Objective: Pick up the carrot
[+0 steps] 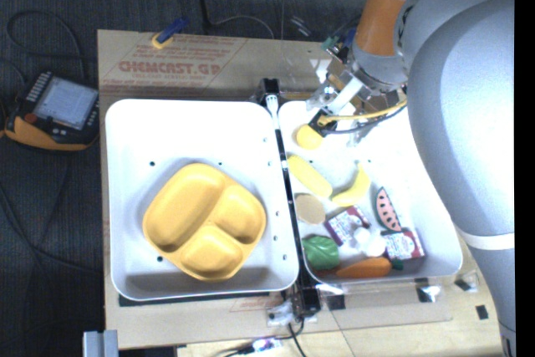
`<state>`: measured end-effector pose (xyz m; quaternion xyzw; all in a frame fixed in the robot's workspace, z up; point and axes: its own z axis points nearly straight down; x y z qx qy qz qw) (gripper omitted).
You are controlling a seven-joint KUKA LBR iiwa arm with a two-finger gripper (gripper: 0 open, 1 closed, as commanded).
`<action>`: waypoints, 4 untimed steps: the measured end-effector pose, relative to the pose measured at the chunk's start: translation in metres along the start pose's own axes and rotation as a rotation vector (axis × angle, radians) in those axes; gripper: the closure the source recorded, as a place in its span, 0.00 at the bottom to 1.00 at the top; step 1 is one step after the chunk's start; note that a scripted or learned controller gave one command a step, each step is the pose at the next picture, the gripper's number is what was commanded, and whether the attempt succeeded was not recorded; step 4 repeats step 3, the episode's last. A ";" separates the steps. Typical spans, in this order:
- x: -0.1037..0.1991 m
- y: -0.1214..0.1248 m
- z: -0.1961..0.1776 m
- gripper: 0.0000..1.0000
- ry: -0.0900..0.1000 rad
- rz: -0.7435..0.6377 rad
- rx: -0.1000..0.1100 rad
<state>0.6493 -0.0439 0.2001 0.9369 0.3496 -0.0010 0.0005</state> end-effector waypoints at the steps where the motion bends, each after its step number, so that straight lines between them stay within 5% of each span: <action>1: -0.029 0.036 0.016 0.00 0.000 0.153 0.002; 2: -0.020 -0.033 0.016 0.00 0.000 0.151 0.004; 3: -0.100 0.010 0.072 0.00 -0.001 0.020 0.003; 4: -0.100 0.010 0.072 0.00 -0.001 0.020 0.003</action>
